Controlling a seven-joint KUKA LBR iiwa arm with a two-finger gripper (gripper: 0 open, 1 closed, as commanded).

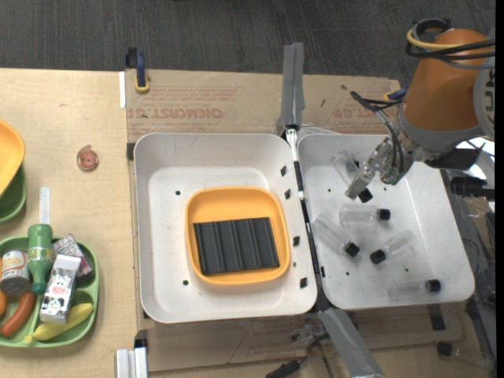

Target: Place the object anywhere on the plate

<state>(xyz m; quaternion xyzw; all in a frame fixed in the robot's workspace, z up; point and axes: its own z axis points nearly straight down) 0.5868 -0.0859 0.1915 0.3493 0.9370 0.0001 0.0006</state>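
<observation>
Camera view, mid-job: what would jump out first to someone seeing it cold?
Probably the square yellow-orange plate with a dark ribbed insert, centred in the left white bin. Next, the grey arm's orange band at upper right, its gripper low over the right white bin among several small clear plastic vials with black caps. Off left, a green tray of toy food sits on the bench.

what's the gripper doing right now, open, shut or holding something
Gripper: over the right white bin, shut on a clear plastic vial with a black cap.
</observation>
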